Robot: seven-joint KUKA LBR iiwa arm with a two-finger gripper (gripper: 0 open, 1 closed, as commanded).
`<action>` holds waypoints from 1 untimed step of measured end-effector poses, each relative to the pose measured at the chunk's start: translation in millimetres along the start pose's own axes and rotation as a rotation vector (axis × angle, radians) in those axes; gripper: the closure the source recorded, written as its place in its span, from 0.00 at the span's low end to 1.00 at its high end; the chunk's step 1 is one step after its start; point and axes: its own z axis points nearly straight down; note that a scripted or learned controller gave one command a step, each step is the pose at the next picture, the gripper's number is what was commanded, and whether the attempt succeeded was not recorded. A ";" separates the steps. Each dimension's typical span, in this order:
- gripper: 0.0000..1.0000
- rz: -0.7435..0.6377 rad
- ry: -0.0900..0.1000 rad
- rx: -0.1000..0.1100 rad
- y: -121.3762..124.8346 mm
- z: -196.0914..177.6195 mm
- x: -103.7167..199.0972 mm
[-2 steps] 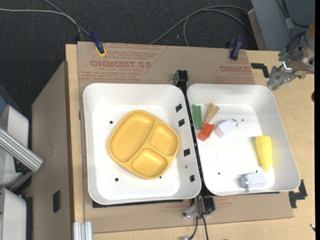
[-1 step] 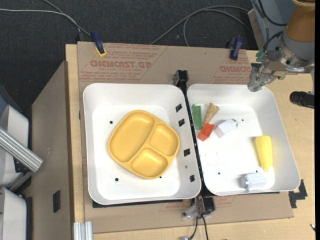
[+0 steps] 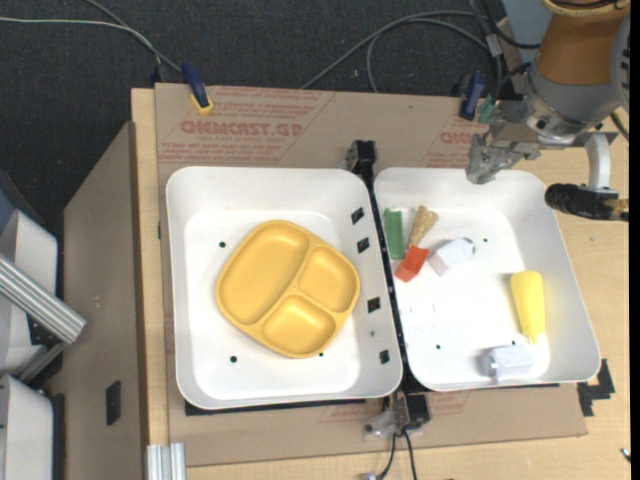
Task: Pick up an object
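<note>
The gripper hangs at upper right over the right bin's far rim; its opening cannot be told. Small objects lie below-left, a yellow item lower right.

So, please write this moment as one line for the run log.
claw: over right bin far rim, nothing held | yellow tray: left bin | yellow piece: untouched

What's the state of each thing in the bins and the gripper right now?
yellow divided plate: upright, alone in left bin
green block: flat, by right bin's left wall
orange block: flat, below green block
white piece: lying mid-bin
yellow cylinder: lying on its side
grey piece: near front rim
gripper: over right bin's back rim
</note>
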 end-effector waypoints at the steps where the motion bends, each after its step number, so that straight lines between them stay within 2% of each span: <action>1: 1.00 -0.001 0.001 0.001 -4.2 6.9 63.8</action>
